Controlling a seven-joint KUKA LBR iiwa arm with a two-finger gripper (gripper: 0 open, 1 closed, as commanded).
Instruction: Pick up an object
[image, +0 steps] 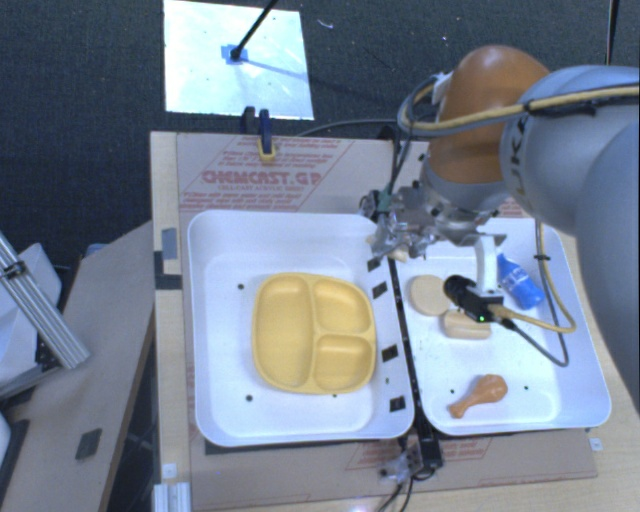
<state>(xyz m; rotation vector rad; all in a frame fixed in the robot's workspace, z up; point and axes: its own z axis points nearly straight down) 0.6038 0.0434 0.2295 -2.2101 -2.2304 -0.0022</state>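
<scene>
Tan disc (428, 294) lies in the right bin (560, 400), near the gripper (399, 240).

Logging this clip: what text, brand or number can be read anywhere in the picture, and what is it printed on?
"CHEMCAST GP": red print on the brown sheet under the bins, beyond the left bin.
Smaller red line just beneath it: too blurred to read.
Red print on the sheet's near edge: too faint to read.
No readable text on the things in the bins.
</scene>
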